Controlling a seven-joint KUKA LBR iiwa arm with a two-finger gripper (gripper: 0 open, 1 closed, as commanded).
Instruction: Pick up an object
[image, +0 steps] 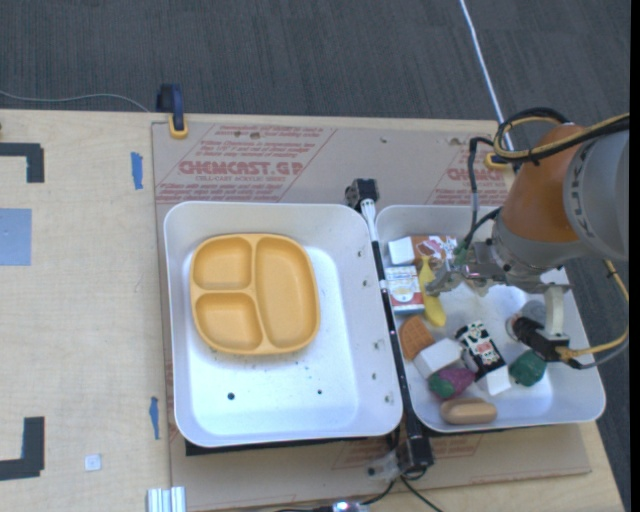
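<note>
Two bins here; we see the gripper (452, 268) hovering over the right bin (580, 400), yellow banana (432, 285) just beneath it, grip state unclear.

The grey arm (600, 190) is seen entering from 3 o'clock, its orange band (540, 195) set above the wrist. The wrist is angled down toward 8 o'clock, and the gripper (452, 268) is held low there, partly blurred.
</note>
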